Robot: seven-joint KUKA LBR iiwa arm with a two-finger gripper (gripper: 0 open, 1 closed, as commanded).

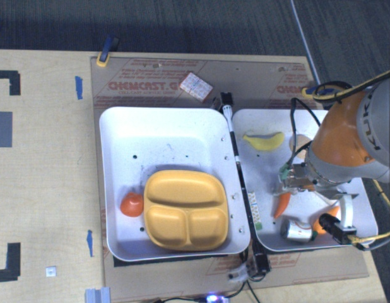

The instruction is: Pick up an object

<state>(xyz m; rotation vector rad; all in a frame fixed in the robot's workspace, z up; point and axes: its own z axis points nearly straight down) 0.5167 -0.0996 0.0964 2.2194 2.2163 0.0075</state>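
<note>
In the right bin (365, 223) lie a yellow banana (264, 141) at the back, an orange carrot (281, 204) near the middle, a silver can (297, 231) at the front and a small orange piece (325, 222) beside the can. My gripper (293, 179) reaches down into this bin under the orange wrist band, just above the carrot's top end. Nothing can be seen held in it. The arm hides the bin's right part.
The left bin (119, 137) holds a large yellow divided tray (185, 208) and a small red-orange ball (132, 204) at its left. A black strip (236, 163) runs between the bins. A small patterned card (195, 86) lies on the board behind them.
</note>
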